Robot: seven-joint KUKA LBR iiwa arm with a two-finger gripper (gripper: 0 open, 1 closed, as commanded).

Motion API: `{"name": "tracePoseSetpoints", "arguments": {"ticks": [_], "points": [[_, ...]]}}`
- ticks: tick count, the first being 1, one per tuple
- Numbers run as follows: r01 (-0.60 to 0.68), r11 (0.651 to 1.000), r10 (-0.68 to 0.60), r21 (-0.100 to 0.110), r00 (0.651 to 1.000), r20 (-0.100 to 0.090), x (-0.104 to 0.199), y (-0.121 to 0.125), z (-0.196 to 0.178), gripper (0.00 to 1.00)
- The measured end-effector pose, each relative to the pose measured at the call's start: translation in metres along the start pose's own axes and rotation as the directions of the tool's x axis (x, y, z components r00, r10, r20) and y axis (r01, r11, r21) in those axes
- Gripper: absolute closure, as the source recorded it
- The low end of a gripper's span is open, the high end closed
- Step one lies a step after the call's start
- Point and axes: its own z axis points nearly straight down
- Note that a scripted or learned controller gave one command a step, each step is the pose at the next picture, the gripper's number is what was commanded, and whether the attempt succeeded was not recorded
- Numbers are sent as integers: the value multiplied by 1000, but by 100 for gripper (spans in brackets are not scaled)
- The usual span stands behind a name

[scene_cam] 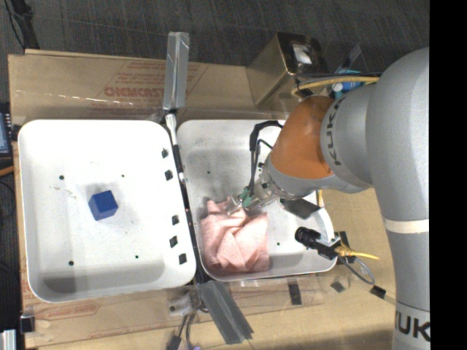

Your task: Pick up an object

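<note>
At the bottom of the frame, the near rim of the right bin [292,271] sits just above the cardboard-covered bench [87,86]. Inside that bin, against its lower left corner, lies a pink cloth [233,240], crumpled into a loose heap. Its long axis runs roughly from the upper left toward the lower right of the frame, with a bunched, narrower end pointing up toward the middle of the bin.

The gripper [244,201] is down at that upper end of the cloth, touching or just above its folds. Whether its fingers are spread or closed on the fabric cannot be told from here, since the wrist and the orange band [303,148] cover much of it. The grey arm [387,137] fills the right side of the frame.

In the left bin [44,144], a small blue cube [103,204] rests alone left of centre, well apart from the cloth.
</note>
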Motion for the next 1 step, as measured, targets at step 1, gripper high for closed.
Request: {"name": "tracePoseSetpoints", "arguments": {"ticks": [1], "points": [[-25, 1000, 25, -2, 1000, 3, -16, 41, -60, 100]]}}
